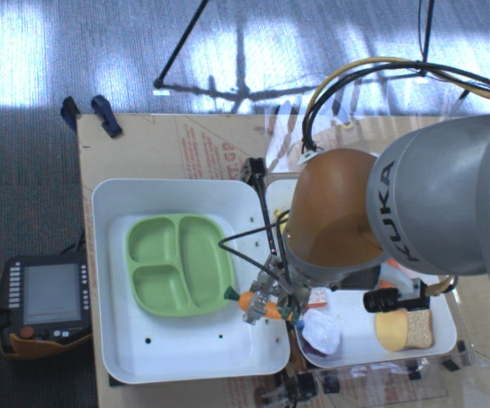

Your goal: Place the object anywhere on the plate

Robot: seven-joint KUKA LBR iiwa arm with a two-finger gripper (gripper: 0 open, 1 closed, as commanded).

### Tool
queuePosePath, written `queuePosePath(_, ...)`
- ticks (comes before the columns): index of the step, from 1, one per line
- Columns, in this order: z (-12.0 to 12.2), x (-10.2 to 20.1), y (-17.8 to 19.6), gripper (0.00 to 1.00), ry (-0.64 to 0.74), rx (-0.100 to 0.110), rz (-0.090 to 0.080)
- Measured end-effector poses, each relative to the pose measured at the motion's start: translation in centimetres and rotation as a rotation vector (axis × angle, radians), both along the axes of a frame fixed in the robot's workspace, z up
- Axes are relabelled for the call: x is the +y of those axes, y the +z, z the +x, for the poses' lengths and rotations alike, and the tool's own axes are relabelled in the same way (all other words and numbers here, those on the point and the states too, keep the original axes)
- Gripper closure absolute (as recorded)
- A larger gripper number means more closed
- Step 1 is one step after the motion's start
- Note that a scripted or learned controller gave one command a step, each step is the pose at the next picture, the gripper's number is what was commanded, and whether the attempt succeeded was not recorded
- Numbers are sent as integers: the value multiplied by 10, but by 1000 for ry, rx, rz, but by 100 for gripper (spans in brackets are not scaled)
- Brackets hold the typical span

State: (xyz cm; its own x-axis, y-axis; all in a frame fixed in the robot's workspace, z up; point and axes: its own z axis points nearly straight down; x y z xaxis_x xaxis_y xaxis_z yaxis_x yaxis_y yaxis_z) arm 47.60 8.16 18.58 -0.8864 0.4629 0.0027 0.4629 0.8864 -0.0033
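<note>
A small orange carrot-shaped toy [253, 303] with a green tip is seen at the lower middle of the frame, over the right edge of the left bin [185, 359], just beside the lower right corner of the plate [179, 264]. It is seen between the metal fingers of the gripper [266, 298], which are closed narrowly around it. Whether the toy touches the bin floor cannot be told.

The plate is a light green, matt plastic tray with rounded corners, divided into three compartments: two smaller ones on the left, one long one on the right. It is laid flat in the left bin, a shallow white tray with rounded corners and a few small dark holes in its floor.

The arm [414, 202] is recorded at the right of the frame, a smooth grey cylinder with a glossy orange dome above the wrist.

In the right bin [372, 347], at the lower right, a crumpled white and purple item [321, 334], a yellow rounded block [391, 331] and a tan sponge-like piece [419, 328] are noted. The bins are borne on a brown board [168, 147].
</note>
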Motion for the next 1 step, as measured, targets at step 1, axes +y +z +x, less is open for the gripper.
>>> queuePosePath(1,4,70,86,100,35,-10,6)
